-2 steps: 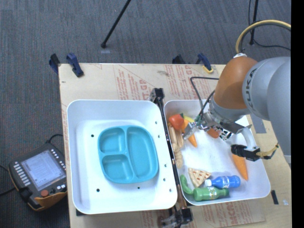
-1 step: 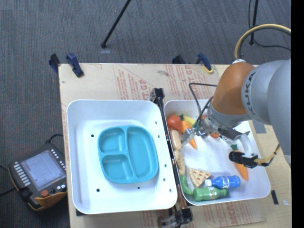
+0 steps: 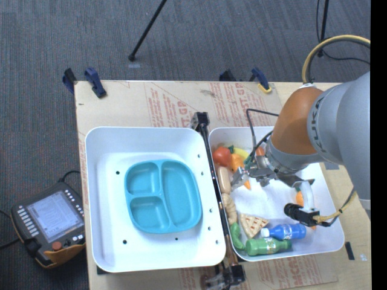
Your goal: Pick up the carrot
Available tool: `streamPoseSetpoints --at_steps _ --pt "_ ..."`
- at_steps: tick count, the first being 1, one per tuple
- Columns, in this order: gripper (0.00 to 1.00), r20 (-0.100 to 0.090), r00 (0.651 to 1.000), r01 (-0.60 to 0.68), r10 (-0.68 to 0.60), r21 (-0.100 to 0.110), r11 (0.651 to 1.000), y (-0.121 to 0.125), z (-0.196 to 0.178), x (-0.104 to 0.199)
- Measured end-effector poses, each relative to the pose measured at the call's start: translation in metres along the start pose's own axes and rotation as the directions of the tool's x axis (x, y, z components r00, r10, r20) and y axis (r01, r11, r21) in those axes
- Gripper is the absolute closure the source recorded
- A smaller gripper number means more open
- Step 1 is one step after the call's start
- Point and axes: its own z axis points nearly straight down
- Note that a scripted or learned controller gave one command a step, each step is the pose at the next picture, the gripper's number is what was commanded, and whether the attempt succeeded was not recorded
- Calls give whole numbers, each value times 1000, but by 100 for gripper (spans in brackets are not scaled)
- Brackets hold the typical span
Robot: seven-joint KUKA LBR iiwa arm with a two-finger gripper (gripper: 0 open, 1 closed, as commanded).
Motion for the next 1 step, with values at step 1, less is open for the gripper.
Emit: streamPoseSetpoints --at_steps 1 --pt "0 0 1000 -1 1 0 1000 0 0 0"
